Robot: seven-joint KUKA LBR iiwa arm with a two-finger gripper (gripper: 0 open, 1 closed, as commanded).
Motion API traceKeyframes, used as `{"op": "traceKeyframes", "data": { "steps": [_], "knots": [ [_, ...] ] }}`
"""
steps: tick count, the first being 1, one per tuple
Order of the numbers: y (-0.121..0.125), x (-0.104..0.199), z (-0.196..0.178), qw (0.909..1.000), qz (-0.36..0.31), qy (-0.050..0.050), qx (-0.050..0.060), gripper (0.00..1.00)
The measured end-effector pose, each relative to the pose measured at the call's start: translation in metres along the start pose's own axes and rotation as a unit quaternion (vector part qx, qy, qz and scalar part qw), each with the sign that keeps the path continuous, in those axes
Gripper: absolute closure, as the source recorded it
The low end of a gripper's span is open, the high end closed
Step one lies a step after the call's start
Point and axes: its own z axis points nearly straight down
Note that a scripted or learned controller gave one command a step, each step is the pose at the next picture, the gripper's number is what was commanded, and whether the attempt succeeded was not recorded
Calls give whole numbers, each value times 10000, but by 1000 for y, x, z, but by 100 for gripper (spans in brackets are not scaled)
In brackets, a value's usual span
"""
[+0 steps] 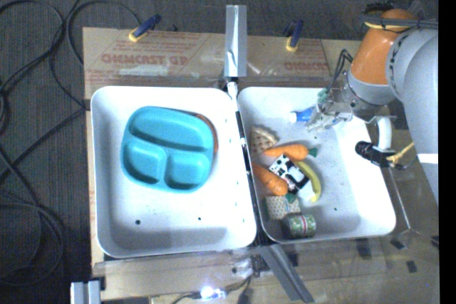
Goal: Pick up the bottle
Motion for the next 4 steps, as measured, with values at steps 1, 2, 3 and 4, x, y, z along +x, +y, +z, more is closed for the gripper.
{"op": "traceKeyframes", "data": {
  "steps": [1,2,3,4],
  "knots": [
    [0,0,0,10000,0,-1,2,0],
    [21,-13,10,9996,143,104,204,0],
    [21,-15,2,9997,130,59,212,100],
    [24,22,-123,9987,-510,-2,19,100]
  ]
}}
